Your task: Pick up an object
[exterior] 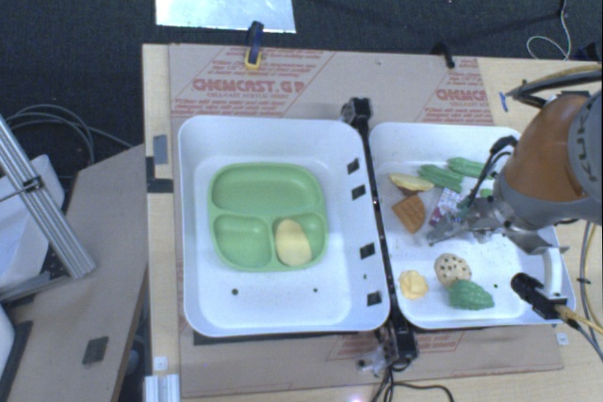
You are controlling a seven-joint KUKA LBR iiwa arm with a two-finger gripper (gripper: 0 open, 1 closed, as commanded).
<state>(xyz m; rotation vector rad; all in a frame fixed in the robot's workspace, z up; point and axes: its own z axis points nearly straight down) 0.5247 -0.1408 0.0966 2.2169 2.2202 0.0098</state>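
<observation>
The gripper (445, 223) is down in the right bin (396, 141), right next to the brown cracker piece (409, 211); can't tell whether it has anything. These look like light, hard plastic toy foods, probably slippery, so I'd pinch across the narrow sides. Count: two green veggies far, one near, one cookie (452, 268), two yellow bits. The left bin (188, 202) has one green tray (268, 214) with one yellow piece.

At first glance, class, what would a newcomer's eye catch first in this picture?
Probably the pale green divided plastic tray in the left white bin, with a yellow oval toy food piece in its lower right compartment. Next, the grey arm with its orange band over the right white bin, above scattered toy foods.
</observation>
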